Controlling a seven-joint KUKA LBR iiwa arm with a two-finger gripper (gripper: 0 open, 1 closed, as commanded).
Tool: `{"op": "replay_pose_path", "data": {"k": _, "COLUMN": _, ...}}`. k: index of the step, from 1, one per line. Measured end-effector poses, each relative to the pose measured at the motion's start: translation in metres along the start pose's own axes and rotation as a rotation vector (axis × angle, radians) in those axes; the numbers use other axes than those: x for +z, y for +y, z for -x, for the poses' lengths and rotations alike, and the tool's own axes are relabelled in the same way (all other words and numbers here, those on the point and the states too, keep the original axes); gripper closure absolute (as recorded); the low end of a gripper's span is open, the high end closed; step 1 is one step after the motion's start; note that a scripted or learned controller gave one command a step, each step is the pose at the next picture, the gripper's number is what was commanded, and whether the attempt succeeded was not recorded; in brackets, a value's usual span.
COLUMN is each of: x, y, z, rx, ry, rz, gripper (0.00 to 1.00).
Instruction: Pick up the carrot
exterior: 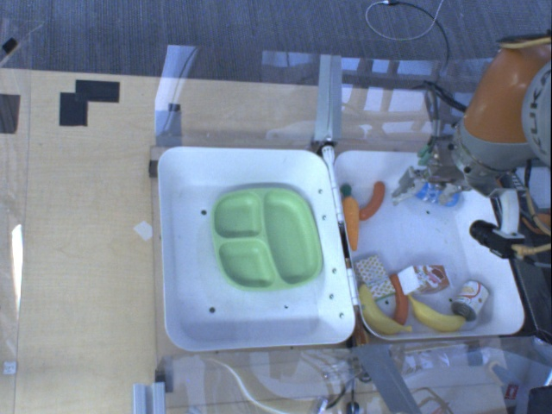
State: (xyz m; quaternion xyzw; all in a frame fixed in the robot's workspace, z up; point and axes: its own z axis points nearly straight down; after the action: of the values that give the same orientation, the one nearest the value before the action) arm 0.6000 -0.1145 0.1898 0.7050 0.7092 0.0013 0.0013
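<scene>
With the carrot (350,221) lying untouched against the right bin's (509,317) nine-o'clock wall, the gripper (431,182) hovers spread wide and empty toward one o'clock, so the approach seems under way, and next it must travel toward nine o'clock and descend.

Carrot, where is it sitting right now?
The carrot lies in the right bin, against its left wall near the far corner, lengthwise along the wall. A curved sausage lies just to its right.
</scene>
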Motion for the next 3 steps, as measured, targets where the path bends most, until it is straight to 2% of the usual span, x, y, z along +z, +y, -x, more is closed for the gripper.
{"op": "replay_pose_path", "data": {"k": 1, "x": -0.065, "y": 0.011, "z": 0.002, "rx": 0.135, "ry": -0.001, "rz": 0.002, "gripper": 0.0}}
{"op": "replay_pose_path", "data": {"k": 2, "x": 0.037, "y": 0.014, "z": -0.03, "rx": 0.121, "ry": 0.0, "rz": -0.002, "gripper": 0.0}}
{"op": "replay_pose_path", "data": {"k": 3, "x": 0.025, "y": 0.016, "z": -0.031, "rx": 0.119, "ry": 0.001, "rz": 0.003, "gripper": 1.0}}
